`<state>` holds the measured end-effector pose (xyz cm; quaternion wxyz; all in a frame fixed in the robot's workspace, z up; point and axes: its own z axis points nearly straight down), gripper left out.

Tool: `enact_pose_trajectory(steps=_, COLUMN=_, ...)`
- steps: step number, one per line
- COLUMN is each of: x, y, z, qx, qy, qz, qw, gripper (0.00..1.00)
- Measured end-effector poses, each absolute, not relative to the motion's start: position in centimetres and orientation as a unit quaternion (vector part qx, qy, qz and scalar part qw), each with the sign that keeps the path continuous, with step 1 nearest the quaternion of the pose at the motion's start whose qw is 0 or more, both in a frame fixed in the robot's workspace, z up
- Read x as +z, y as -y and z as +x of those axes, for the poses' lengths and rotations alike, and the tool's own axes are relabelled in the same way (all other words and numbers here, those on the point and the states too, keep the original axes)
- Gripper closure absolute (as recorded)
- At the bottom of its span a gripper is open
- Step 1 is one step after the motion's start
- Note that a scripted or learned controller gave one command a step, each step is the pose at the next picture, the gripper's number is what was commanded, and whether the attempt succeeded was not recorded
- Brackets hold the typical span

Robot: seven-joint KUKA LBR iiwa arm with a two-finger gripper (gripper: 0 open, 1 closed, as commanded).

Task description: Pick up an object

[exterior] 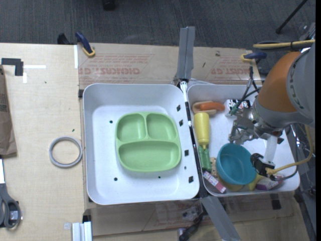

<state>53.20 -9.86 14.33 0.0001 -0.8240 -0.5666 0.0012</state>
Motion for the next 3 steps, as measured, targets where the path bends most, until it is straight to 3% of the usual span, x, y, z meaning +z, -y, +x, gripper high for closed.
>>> enact_pose_trajectory(steps=1, x=14.3, y=9.8, z=53.2, qx=0.0014, qy=0.567, qz=-0.824, qw=0.0, gripper=0.0)
enact_pose_trajectory(steps=2, x=9.1, y=11.7, z=50.4, qx=0.0008, qy=0.615, qz=-0.789, qw=0.001, gripper=0.0)
enact_pose_trajectory(steps=3, x=9.0, y=10.0, z=53.5, qx=0.0018, qy=0.591, qz=-0.807, qw=0.001, gripper=0.0)
